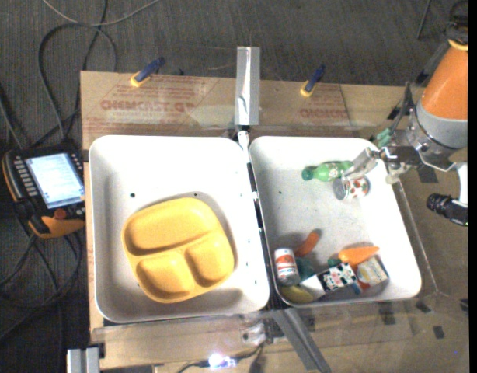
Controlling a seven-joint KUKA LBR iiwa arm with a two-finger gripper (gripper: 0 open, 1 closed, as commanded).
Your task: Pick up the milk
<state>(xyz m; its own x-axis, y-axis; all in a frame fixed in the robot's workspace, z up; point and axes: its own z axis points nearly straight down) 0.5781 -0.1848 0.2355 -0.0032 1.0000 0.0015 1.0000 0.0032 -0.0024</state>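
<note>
The milk (341, 277) box lies at the near edge of the right bin (394, 231), between a little can (285, 265) and an orange carrot (360, 252). Farther back, my gripper (361, 169) hangs by a green bottle (327, 172). I cannot tell how it is set.

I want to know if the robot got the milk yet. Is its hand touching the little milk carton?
Apart. The camera view shows the end effector up by the green bottle, with bare white bin floor between it and the small milk carton.
</note>
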